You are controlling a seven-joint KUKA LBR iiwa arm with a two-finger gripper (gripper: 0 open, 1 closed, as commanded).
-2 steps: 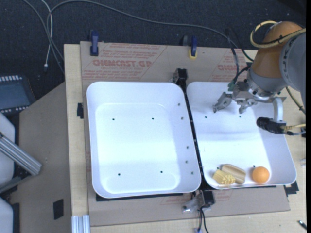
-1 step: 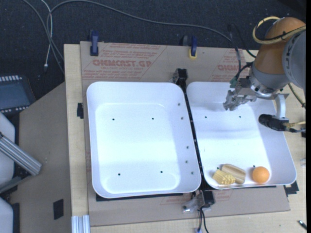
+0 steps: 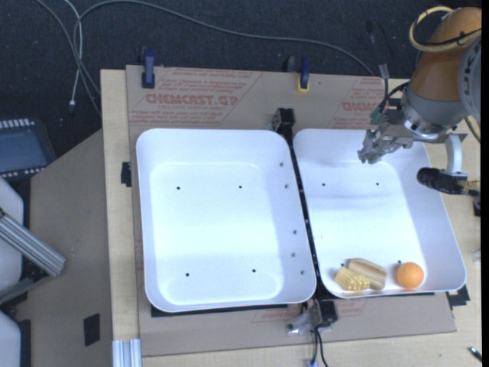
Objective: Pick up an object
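Three small objects lie along the near edge of the right bin [image 3: 382, 205]: an orange ball [image 3: 410, 274], a tan bread-like roll [image 3: 369, 268] and a yellow corn cob piece [image 3: 351, 280] touching the roll. My gripper [image 3: 370, 154] hangs over the far part of the right bin, well away from those objects. Nothing shows between its fingertips.
The left bin [image 3: 221, 220] sits beside the right one on a brown board with red lettering. Blue clamps [image 3: 147, 66] hold the board's far edge. A black clip [image 3: 284, 118] joins the bins at the far side. Cables run across the dark floor behind.
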